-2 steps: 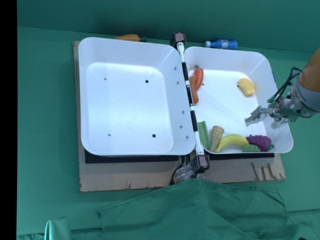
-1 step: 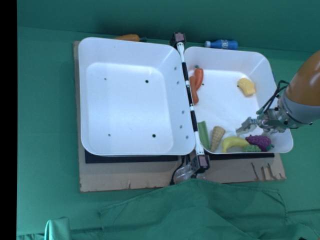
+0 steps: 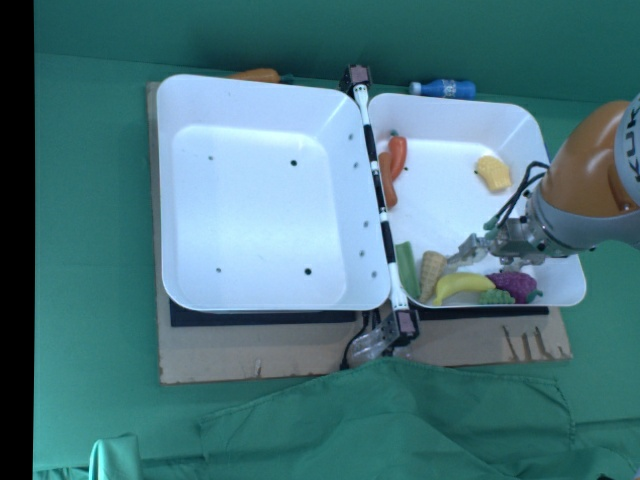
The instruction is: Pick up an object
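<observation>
Closest to the lens was the rumpled green cloth [image 3: 400,418] bunched along the bottom of the frame, and just above it the cardboard sheet [image 3: 250,353] that both bins sat on, all of it on the green counter [image 3: 90,218].

Progress-wise, I'd say the pick hadn't happened. Everything in the right bin [image 3: 455,118] lay on the bin floor: the banana [image 3: 458,286], the corn cob [image 3: 431,272] and the green pod [image 3: 407,266] clustered in the lower left corner of that bin, purple grapes [image 3: 512,284] and a small green bunch [image 3: 495,297] just beside the banana, a yellow piece [image 3: 492,172] up near the right wall, and two carrots [image 3: 397,153] by the divider. The left bin [image 3: 260,188] had nothing for the arm to go after. So the whole grab and lift was left to do.

The arm [image 3: 590,183] came in from the right edge, orange band up, wrist angled down and left toward that lower cluster. The pincer [image 3: 466,253] sat low in the bin just above the banana and near the corn, fingers slightly parted with nothing between them as far as I could see, so released. My guess is the banana or corn was the target.

Outside the bins, a blue bottle [image 3: 442,89] and an orange piece [image 3: 255,74] lay along the top edge.
</observation>
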`<state>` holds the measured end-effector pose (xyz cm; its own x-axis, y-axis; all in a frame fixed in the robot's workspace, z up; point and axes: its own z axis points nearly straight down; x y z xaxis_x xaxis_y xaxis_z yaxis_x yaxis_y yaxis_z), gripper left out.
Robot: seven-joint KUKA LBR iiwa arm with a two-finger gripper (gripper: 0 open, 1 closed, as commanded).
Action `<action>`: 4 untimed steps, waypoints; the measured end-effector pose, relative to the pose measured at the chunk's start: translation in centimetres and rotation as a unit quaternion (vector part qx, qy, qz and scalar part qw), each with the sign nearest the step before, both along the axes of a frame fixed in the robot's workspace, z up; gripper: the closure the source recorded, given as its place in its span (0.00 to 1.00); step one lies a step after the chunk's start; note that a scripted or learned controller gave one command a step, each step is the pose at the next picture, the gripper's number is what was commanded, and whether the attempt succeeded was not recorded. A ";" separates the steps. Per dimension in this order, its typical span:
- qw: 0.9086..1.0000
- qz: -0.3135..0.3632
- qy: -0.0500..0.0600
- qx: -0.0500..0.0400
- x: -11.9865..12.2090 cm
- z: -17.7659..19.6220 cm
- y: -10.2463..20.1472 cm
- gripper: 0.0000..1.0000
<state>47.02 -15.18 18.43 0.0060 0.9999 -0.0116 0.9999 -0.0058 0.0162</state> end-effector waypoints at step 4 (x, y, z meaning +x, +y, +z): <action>1.000 -0.002 0.002 0.002 -0.1 5.7 -2.9 1.00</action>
<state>46.88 -18.10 24.14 0.0109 0.9999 -0.0081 0.9999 -0.0108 0.0120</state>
